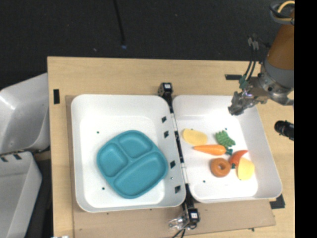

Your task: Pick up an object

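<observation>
Gripper (238,106) sits at the far right corner of the right bin (208,108), over the rim, w/ nothing visible between its fingers; whether they're open or closed I can't tell, too small and dark at this res. The arm (280,53) comes in from the right, orange band above the wrist. The pickable stuff lies well apart from the gripper, clustered in the near half of the right bin: a green piece (225,138), prob. the closest to the tool; a yellow piece (194,136) to its left; a carrot (209,149) lying crosswise just below both; a brown ring (221,167) nearer the cam; a red piece (238,156) and a yellow-orange piece (245,169) touching or nearly so at the right of the group. The left bin (84,113) holds a blue divided tray (131,163), apart from all that. Progress, as I judge it: nothing is picked yet, all items rest on the bin floor, none lifted. Left to do: bring the gripper over one item, descend, close on it, raise it. The items crowd each other, so the green piece or the yellow piece at the edge of the group looks the easier target.
</observation>
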### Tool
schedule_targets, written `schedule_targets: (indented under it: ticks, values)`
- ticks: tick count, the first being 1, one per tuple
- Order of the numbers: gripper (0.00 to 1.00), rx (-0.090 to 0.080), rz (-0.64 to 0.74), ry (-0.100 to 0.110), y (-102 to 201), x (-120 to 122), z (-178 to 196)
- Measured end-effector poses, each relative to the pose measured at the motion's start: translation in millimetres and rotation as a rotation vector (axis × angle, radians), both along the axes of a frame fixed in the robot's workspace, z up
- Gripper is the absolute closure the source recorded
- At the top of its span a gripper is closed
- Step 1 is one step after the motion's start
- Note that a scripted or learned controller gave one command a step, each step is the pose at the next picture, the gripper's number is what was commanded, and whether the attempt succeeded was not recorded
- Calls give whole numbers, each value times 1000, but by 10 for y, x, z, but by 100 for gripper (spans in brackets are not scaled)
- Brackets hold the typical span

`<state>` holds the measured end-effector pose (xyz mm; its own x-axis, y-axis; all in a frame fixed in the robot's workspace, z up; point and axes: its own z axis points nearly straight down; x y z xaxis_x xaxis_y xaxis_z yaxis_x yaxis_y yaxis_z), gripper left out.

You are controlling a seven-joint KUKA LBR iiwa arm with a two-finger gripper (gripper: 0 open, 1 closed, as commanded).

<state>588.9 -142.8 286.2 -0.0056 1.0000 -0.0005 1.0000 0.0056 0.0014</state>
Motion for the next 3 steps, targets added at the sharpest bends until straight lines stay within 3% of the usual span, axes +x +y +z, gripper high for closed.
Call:
schedule_targets:
  ticks: [3]
  values:
    - [100, 1, 1, 0, 1571, 191, -149]
